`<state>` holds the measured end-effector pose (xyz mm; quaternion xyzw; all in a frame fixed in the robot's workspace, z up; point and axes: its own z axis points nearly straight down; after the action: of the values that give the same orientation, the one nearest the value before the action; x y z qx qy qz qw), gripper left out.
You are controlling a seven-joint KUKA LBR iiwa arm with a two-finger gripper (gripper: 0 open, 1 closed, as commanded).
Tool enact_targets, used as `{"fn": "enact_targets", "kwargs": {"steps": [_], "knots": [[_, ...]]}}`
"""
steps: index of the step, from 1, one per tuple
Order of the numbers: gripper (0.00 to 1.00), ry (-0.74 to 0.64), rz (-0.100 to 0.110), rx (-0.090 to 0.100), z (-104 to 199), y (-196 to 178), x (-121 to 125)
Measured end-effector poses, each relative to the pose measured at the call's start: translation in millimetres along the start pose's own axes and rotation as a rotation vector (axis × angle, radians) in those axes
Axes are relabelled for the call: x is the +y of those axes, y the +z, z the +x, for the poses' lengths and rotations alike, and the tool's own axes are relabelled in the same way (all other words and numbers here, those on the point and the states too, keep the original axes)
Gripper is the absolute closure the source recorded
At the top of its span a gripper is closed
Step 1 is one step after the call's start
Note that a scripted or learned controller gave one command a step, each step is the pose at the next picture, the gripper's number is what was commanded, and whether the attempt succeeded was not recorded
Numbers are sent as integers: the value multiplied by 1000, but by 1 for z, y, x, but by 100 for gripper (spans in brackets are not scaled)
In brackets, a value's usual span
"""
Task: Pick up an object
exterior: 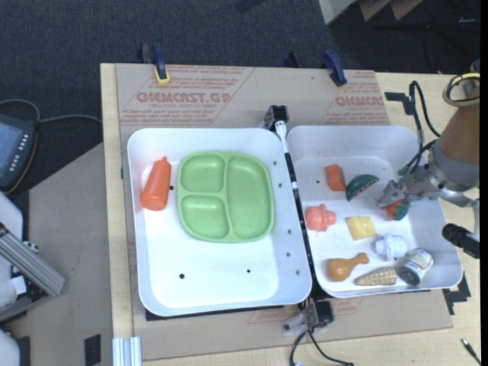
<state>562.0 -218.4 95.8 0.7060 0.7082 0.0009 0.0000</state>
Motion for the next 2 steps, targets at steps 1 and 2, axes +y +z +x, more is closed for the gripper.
{"fn": "enact_targets", "kwargs": {"steps": [1,2], "knots": [[100,2,-2,-3,1,-43,4],[100,2,-7,-5,-3,-104,13]]}}
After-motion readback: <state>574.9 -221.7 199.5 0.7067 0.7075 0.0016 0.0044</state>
